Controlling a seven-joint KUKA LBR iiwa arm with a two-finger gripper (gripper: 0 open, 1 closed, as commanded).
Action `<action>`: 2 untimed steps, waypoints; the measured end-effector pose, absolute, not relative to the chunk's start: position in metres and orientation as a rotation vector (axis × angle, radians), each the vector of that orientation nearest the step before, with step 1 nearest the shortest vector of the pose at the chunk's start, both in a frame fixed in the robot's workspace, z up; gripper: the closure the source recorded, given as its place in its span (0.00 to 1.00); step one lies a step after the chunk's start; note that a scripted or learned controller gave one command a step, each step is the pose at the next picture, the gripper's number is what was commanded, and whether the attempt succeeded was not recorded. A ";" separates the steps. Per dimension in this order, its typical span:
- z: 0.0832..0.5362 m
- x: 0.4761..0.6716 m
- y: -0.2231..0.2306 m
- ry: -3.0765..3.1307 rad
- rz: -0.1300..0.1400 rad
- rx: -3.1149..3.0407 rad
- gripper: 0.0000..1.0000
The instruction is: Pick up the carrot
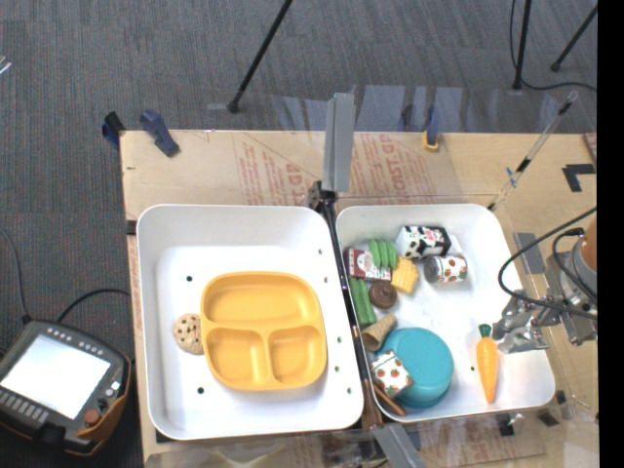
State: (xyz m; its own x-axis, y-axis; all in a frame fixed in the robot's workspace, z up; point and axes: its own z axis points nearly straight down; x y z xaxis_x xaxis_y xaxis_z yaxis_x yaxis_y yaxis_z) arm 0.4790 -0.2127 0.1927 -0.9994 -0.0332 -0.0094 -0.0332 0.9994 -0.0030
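The left bin (161,261) holds a yellow tray (263,330) and a cookie (188,332). The right bin (487,232) holds toy food, a blue bowl (421,364) and the carrot (487,367), still lying at its near right. My end effector (522,331) is just beside it; I cannot tell its grip.

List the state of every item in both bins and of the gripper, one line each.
carrot: lying in the right bin, tip toward the camera, not held
gripper: just right of the carrot's top, finger state unclear
yellow divided plate: flat in the left bin
cookie: flat beside the plate's left rim
teal bowl: upright
small can: on its side
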 end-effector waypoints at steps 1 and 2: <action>0.161 0.482 -0.182 3.078 0.005 -0.627 1.00; 0.179 0.490 -0.132 3.039 0.004 -0.789 1.00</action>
